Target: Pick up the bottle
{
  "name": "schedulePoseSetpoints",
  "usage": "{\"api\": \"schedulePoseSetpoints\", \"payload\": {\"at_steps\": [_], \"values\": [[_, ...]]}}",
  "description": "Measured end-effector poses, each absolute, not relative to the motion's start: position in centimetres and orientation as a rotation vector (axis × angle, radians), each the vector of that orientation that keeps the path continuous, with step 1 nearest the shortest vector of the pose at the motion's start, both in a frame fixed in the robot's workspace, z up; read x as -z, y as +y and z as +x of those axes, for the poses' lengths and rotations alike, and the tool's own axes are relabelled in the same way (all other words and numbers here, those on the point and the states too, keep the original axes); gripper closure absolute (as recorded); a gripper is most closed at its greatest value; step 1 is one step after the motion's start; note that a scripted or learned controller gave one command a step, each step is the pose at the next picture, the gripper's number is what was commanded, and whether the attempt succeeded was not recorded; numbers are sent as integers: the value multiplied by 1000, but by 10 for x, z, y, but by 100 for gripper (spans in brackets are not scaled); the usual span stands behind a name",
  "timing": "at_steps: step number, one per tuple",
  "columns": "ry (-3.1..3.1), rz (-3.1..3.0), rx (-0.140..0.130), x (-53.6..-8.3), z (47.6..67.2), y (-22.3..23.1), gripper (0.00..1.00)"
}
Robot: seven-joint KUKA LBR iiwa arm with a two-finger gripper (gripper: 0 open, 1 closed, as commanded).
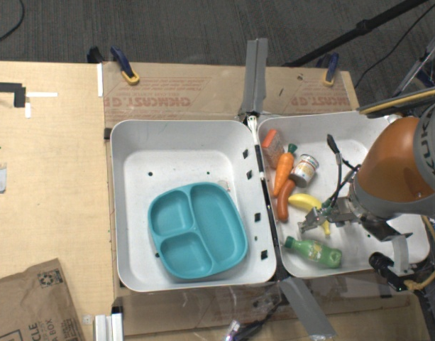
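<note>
- Two white bins: the left bin holds a teal divided plate.
- Gripper, fingers spread and grasping nothing, hovers just above the green bottle, beside the banana.

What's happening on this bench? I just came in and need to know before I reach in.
A robot arm reaches in from the right over the right bin, which holds toy food. Its gripper sits low beside the banana, just above the green bottle it is meant to pick up. The bottle lies on its side on the bin floor, not held. The left bin holds a teal divided plate.
</note>
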State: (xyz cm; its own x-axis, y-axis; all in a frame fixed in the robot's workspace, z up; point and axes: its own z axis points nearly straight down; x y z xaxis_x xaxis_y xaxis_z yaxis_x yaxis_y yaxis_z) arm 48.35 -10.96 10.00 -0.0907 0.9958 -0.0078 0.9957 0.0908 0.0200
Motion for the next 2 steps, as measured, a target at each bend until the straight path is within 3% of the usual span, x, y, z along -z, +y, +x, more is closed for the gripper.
{"api": "schedulePoseSetpoints", "payload": {"at_steps": [1, 2], "values": [[2200, 2243, 2, -135, 478, -142, 0], [1894, 2487, -17, -99, 483, -96, 0]]}}
